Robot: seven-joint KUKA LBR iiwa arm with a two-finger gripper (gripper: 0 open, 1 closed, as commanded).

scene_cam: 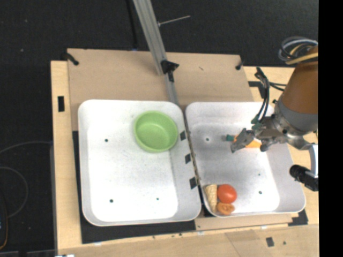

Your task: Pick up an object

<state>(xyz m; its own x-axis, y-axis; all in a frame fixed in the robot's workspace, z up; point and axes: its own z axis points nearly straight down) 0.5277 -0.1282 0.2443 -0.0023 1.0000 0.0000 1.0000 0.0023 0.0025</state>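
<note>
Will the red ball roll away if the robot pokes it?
Probably a bit. The red ball looks round and smooth, so it may roll or slip. It sits in the right bin's front corner against two other small things, which should stop it quickly.

Two bins sit side by side on the bench (214, 68), their inner edges touching. The left bin (107, 197) holds a bowl (156, 131) near its far right corner. The right bin (268, 197) holds a tomato (227, 193), a bread roll (211, 194) and a small third item (225, 208), clustered together at its near left corner.
</note>
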